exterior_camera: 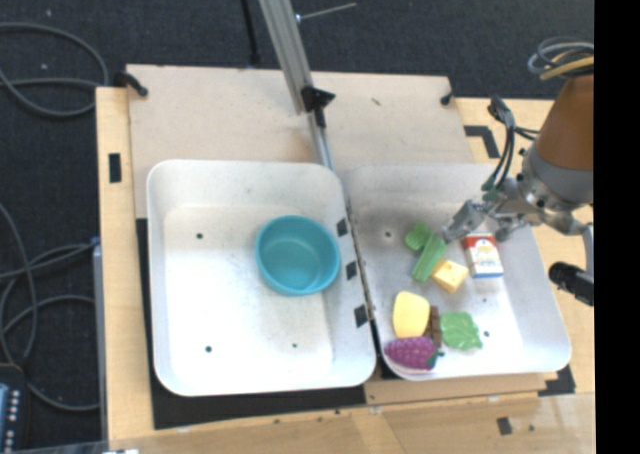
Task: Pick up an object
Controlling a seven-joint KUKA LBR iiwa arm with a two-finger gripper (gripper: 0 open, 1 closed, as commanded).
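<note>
The left bin (180,242) holds one thing, a blue bowl (297,254), near its middle. It is far from the gripper.

The right bin (520,327) holds a bunch of small toys. Going across: a green piece (427,252), a yellow block (411,314) with purple grapes (411,350) just below it, a small yellow cube (450,275), a green leafy thing (461,331), and a little white carton (486,256) with red on top and blue on the side.

The gripper (484,220) hangs just above the carton (I think this is the one to go for). The carton stands just under and a tiny bit to the right of the tips, with its long side running up and down the picture. The fingers look spread apart with nothing between them, though they are small and hard to see. The yellow cube sits just beside the carton, so it may get bumped.
</note>
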